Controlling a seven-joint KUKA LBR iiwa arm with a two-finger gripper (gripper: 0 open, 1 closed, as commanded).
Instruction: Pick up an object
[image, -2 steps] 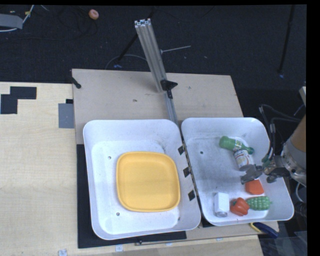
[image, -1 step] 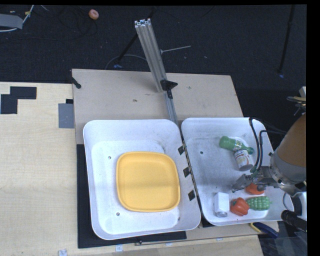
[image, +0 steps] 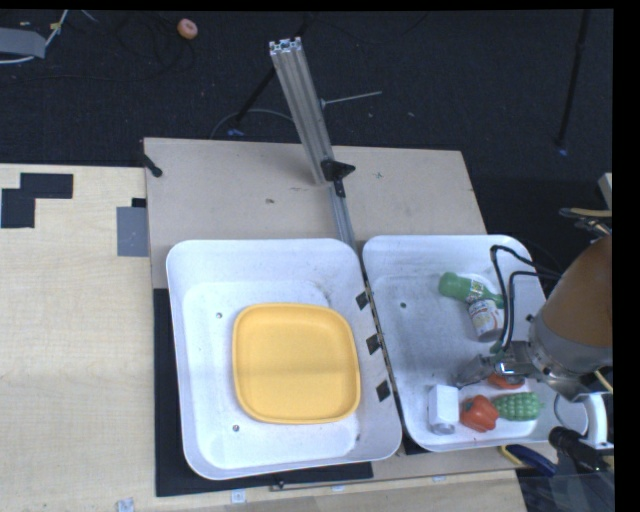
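Low in the right bin (image: 420, 262), the end effector (image: 497, 368) sits above a red toy (image: 481, 412) and green toy (image: 518, 405) — its grip state can't be told; a yellow plate (image: 296, 362) fills the left bin (image: 200, 300).

Arm (image: 575, 320) reaching from right, hand (image: 490, 372) low.

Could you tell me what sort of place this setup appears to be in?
Most likely a robotics lab's grasping test bench. Two white bins sit side by side on a plywood board, one holding a yellow plate, the other small toy items, with the robot arm reaching in and cables on dark carpet.
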